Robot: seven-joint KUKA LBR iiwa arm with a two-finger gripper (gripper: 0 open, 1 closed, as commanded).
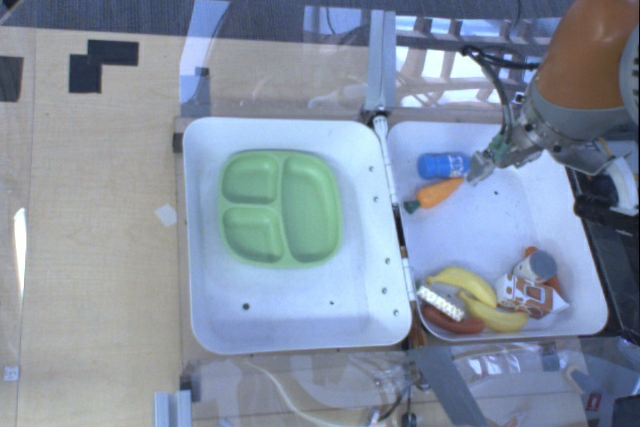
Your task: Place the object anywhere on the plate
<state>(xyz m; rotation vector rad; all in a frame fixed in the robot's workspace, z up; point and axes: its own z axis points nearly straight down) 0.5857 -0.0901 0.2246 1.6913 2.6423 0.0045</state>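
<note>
Pincer (484, 165): low in the right bin, its tip just right of the carrot's thick end and just beside the blue bottle; whether its fingers are apart or together cannot be told (too small and blurred).
Table (90, 215): light wood, with black square marks well left of the carrot.
Left bin (290, 330): white and shallow, left of the carrot, across the divider between the two bins.
Plate (279, 207): green, with three compartments, lying flat in the left bin, well left of the carrot.
Carrot (440, 194): orange with a green end, lying tilted in the right bin's upper left part, close to the divider.
Blue bottle (441, 164): on its side, just above the carrot, near or touching it (cannot tell which).
Right bin (530, 225): white, holding the carrot.
Banana (478, 296): yellow, below the carrot near the bin's front wall, resting beside a red-brown item (possibly a sausage).
Carton (531, 286): white and orange with a grey cap, below and right of the carrot, just right of the banana.
Arm (590, 55): orange band over grey, above and right of the carrot.
</note>
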